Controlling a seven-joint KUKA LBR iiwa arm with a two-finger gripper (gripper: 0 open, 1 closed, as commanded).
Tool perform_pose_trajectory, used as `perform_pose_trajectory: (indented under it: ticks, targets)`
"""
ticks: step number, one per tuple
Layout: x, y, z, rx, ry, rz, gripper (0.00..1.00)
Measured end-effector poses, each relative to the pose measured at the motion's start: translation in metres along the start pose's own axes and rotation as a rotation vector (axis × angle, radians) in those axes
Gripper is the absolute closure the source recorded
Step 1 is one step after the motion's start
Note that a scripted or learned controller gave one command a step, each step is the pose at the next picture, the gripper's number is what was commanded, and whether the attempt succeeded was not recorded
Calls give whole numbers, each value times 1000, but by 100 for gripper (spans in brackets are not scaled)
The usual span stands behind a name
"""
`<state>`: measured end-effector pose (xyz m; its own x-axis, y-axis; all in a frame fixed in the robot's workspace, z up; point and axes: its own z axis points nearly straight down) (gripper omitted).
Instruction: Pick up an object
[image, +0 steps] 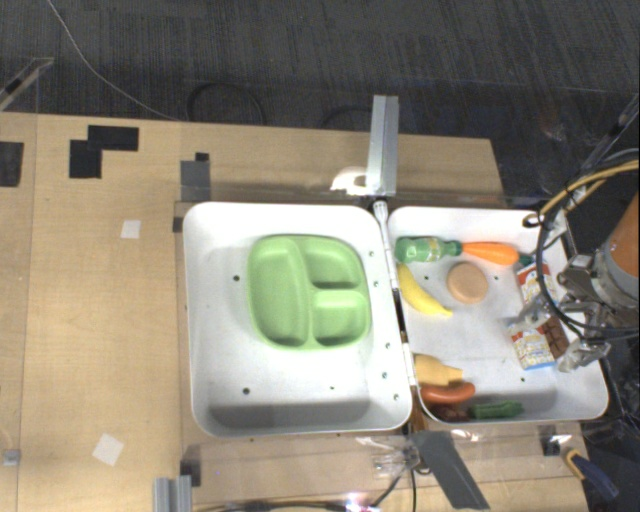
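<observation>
My gripper (556, 336) hangs low over the right side of the right bin (500, 385), with cables looped around the wrist. It is right above a small red, white and blue snack packet (534, 351), and I cannot make out whether it touches the packet. Further left in the same bin lie a green bottle (425, 249), an orange carrot (492, 254), a yellow banana (423, 293) and a round tan disc (467, 283). At the bin's front edge lie a tan bun (437, 369), a red sausage (447, 392) and a green pod (497, 408).
The left bin (215, 300) holds a green divided plate (305, 291). A metal post (383, 145) stands behind the seam between the bins. The wooden bench (90, 300) stretches to the left.
</observation>
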<state>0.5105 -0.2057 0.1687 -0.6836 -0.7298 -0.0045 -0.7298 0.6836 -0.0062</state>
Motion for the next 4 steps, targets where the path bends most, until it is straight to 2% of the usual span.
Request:
perform_pose_trajectory:
  ticks: [1,2,3,4]
  targets:
    - [-14,-15,78,9,-4,66,0]
    - [-2,-2,78,12,-7,-3,0]
    - [8,9,77,15,-6,-224,0]
    - [-2,-1,78,6,0,-438,0]
